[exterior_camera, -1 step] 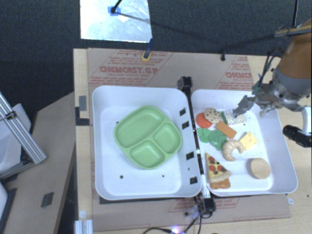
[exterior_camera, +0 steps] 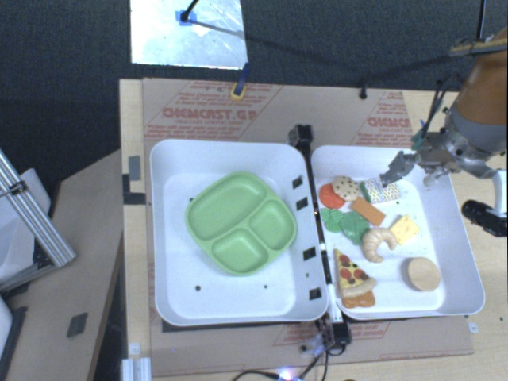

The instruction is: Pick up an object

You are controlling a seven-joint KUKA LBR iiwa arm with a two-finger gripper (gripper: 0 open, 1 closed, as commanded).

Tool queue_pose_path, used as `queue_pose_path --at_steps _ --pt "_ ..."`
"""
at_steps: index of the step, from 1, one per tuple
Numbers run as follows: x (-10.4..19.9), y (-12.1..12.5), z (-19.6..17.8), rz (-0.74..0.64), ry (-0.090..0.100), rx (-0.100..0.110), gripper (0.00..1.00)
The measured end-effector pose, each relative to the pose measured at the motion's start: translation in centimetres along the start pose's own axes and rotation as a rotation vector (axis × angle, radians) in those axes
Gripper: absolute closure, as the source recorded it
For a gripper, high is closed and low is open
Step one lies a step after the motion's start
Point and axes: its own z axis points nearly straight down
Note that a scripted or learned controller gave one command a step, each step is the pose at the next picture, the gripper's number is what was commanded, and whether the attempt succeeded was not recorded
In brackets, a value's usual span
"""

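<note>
Gripper (exterior_camera: 394,173): we are seeing it hovering by the right bin's (exterior_camera: 468,272) far edge; jaw state unclear.
Plate (exterior_camera: 240,223): lying mid left bin (exterior_camera: 171,213).

Candidate objects all lie in the right bin (exterior_camera: 468,284), clustered toward its left half. Cookie (exterior_camera: 344,186): round, tan, speckled, flat, near the top of the cluster. Red disc (exterior_camera: 332,198): flat, partly under the cookie's lower left edge. Silver patterned packet (exterior_camera: 381,191): just right of the cookie, tilted. Orange block (exterior_camera: 368,211): oblong, lying diagonally below the packet. Green leafy pieces (exterior_camera: 346,222): flat, beside the bin's left wall. Croissant (exterior_camera: 379,242): pale tan, curved, touching the greens. Cheese wedge (exterior_camera: 404,228): yellow, just right of the croissant. Pizza slice (exterior_camera: 353,275): point toward the top, crust toward the front wall. Tan round puck (exterior_camera: 421,275): apart, lower right.
</note>
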Motion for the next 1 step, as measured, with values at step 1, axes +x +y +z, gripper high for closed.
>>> queue_pose_path --at_steps 1 --pt "0.51 0.65 4.52 -0.002 0.001 0.003 0.0"
